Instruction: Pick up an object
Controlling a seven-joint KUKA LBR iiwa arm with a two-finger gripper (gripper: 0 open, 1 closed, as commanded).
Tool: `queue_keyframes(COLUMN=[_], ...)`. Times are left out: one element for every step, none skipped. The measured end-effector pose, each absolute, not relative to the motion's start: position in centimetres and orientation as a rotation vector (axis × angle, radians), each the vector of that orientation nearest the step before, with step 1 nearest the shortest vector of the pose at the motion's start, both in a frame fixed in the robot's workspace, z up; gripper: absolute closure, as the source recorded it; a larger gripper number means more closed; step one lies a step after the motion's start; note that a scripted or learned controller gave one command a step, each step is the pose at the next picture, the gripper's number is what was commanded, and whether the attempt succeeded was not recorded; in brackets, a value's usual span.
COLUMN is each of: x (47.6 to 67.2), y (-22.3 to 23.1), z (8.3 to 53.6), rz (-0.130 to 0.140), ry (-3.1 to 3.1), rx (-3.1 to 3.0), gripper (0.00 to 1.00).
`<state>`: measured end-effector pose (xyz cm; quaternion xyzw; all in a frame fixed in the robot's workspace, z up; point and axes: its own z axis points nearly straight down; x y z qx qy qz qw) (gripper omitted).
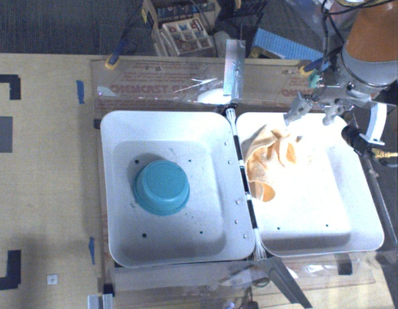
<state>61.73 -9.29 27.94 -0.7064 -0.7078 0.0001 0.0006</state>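
Observation:
A round blue bowl (161,186) lies upside down in the left bin (115,127). A crumpled tan and orange cloth-like thing (266,159) rests against the left wall of the right bin (353,230). My gripper (312,116) hangs over the far edge of the right bin, just up and right of the tan thing. Its fingers (294,112) are spread open with nothing between them. The left fingertip is close to the tan thing's upper edge; I cannot tell whether they touch.
A clear plastic-covered board (160,85) lies behind the bins, with boxes and clutter (183,18) on the floor beyond. The arm's orange band (376,24) fills the top right corner. The divider (241,172) between the bins runs down the middle.

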Motion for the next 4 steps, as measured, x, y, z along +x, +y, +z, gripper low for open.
queue_keyframes(x=[64.7,65.4,65.5,66.8], y=[-14.1,-14.3,-14.3,-15.3], z=[10.1,9.0,10.1,18.5], rz=[0.001,-0.007,-0.012,0.000], ry=[-2.172,-2.176,-2.177,-2.322], rx=[-2.269,-2.273,-2.276,-2.120], gripper=[0.00,0.00,1.00,1.00])
